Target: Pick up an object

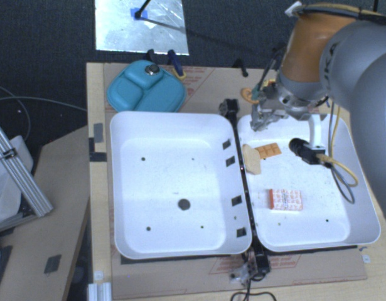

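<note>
An orange cracker-like tile lies beside a tan wedge near the right bin's upper left, with a red-and-white packet lower down (mid-bin). The gripper hangs just above them; whether its fingers are spread or clenched, I cannot tell.

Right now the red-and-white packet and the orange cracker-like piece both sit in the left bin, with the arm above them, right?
Wrong bin. The camera view shows the red-and-white packet and the orange cracker-like piece in the right bin, with the arm above its far end.
</note>
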Controlling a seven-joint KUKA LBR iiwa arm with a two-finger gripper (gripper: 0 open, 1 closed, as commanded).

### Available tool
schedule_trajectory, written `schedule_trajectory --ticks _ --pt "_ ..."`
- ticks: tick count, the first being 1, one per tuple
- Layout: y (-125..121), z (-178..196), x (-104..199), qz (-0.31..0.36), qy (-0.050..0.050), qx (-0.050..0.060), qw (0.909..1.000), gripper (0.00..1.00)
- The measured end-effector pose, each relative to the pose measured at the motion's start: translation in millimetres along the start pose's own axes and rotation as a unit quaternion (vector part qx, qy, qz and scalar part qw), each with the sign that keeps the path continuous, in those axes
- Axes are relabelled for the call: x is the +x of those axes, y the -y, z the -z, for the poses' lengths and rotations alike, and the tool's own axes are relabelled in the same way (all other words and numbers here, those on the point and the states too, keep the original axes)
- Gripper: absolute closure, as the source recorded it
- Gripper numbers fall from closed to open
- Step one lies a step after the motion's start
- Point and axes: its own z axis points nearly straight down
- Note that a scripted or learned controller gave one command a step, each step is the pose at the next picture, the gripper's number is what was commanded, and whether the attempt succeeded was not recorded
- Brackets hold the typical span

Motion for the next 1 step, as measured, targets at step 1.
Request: schedule_trajectory --ticks 1 --pt "51.1 -12.5 6.3 -0.003 0.000 0.005 1.0000 1.00"
